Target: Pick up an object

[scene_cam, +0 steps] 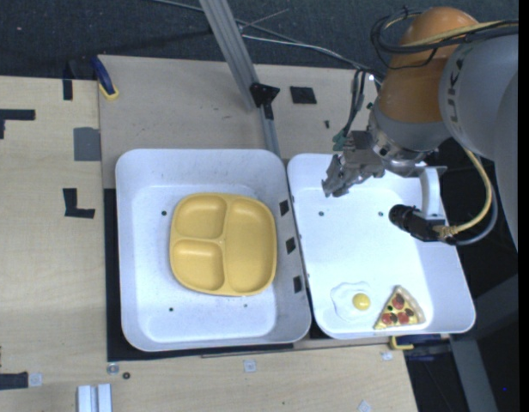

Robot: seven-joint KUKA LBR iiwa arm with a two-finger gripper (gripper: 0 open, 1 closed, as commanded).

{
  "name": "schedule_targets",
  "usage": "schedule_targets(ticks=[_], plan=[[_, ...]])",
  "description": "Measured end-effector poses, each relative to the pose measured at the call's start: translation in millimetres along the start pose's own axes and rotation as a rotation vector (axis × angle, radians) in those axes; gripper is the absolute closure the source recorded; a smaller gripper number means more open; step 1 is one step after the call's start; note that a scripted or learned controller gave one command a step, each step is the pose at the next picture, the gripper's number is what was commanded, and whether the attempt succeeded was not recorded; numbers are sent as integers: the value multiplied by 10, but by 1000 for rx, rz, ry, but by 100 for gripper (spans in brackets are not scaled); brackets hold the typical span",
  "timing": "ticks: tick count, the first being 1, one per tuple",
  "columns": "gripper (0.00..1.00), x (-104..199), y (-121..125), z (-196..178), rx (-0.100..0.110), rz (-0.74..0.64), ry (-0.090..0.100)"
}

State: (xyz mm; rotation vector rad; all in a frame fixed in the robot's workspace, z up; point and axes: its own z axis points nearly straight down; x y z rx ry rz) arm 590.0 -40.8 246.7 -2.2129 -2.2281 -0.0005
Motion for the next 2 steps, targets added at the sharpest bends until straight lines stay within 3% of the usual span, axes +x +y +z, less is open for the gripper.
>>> schedule_targets(ticks=[2], plan=[[100, 1098, 154, 170, 2, 0, -1]])
